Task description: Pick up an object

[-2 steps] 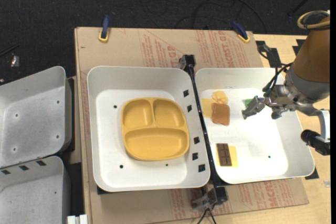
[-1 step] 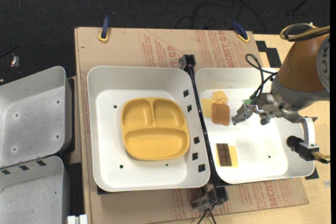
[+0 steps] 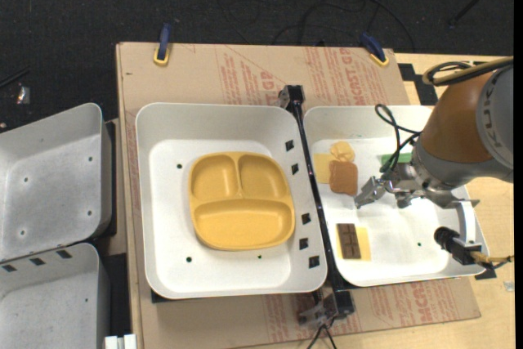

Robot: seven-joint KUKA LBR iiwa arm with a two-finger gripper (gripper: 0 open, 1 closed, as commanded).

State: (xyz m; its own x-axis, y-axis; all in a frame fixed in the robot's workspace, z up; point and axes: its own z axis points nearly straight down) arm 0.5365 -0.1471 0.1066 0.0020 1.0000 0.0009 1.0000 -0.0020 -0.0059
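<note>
Looking down at a slant on a cardboard-topped counter (image 3: 245,69) with two white bins side by side. Left bin (image 3: 163,257): holds a yellow divided tray (image 3: 242,200), nothing else. Right bin (image 3: 409,257): holds a brown block (image 3: 344,176) near its left wall, touching a pale yellow piece (image 3: 323,169) at its left and a small tan lump (image 3: 341,150) just above; nearer the front, a dark bar (image 3: 349,240) lying on a yellow card (image 3: 361,242). Reaching in from the right, grey arm (image 3: 466,135) low over the right bin, claw (image 3: 369,192) just beside the brown block, slightly below and right of it. Cannot tell its state; nothing seen in its grip. Judged as the approach step, nothing lifted yet. Next move likely calls for centring over the brown block, descending, closing, then lifting clear of its neighbours.
</note>
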